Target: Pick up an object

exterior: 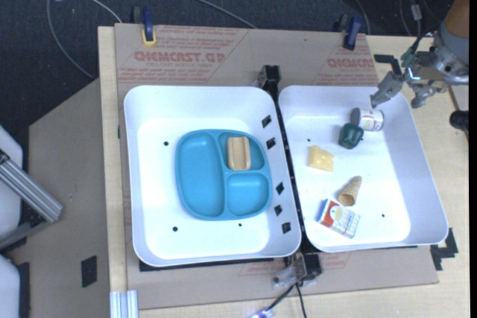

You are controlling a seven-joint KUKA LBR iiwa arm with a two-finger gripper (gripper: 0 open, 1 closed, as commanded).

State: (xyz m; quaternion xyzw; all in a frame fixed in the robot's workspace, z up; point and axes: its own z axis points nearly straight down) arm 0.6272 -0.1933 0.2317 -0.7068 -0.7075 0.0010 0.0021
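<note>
My gripper point(401, 94) hangs over the far right corner of the right bin point(417, 160), its fingers spread open with nothing between them. Just below and left of it lies a small silver-white can point(370, 119), touching a dark green object point(350, 135). Further toward the front of the same bin are a yellow wedge point(321, 158), a tan cone point(349, 190) and a red and white carton point(340, 217).
The left bin point(149, 130) holds a blue divided plate point(212, 179) with a tan bread-like piece point(238, 153) in its upper right compartment. A black divider with clips point(276, 145) runs between the bins. Clamps and cables sit at the bench's far edge.
</note>
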